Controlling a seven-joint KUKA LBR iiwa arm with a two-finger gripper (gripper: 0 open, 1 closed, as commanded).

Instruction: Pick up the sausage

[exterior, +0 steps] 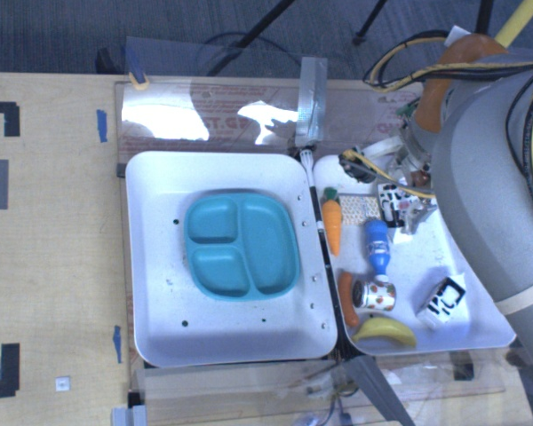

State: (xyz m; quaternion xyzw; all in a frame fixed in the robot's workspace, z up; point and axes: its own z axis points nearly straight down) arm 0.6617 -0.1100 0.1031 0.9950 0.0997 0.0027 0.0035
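Note:
The sausage [346,299] is a short reddish-brown stick lying along the left wall of the right bin [480,327], towards its front. It touches a small patterned can [375,295] on its right. My gripper [398,206] hangs over the back part of the right bin, above and to the right of a blue bottle [377,246]. It stands well apart from the sausage, and nothing is visibly held in it.
An orange carrot [332,224] lies behind the sausage by the same wall. A banana [384,330] lies at the bin's front and a black-and-white block [443,298] to the right. The left bin [151,238] holds a teal divided plate [242,243].

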